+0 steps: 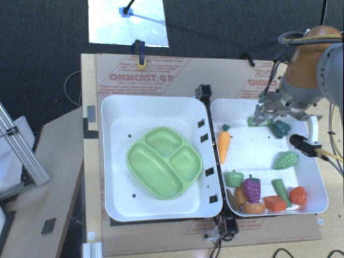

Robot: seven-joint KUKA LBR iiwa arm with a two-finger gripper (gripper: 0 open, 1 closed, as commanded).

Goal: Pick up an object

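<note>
My gripper (pixel 260 115) hangs low over the back of the right bin (pixel 239 112). A small pale green piece (pixel 251 122) shows just below it, touching or very close; whether it is gripped is unclear. A teal toy (pixel 280 128) lies just right of the gripper. An orange carrot (pixel 223 144) lies by the bin's left wall. A light green bumpy fruit (pixel 286 160) rests near the right wall.
Along the right bin's front edge lie a green pepper (pixel 234 178), purple grapes (pixel 251 188), a red block (pixel 275 203), a green pod (pixel 280 190) and a red tomato (pixel 298 195). The left bin (pixel 115 144) holds a green divided plate (pixel 164 162).
</note>
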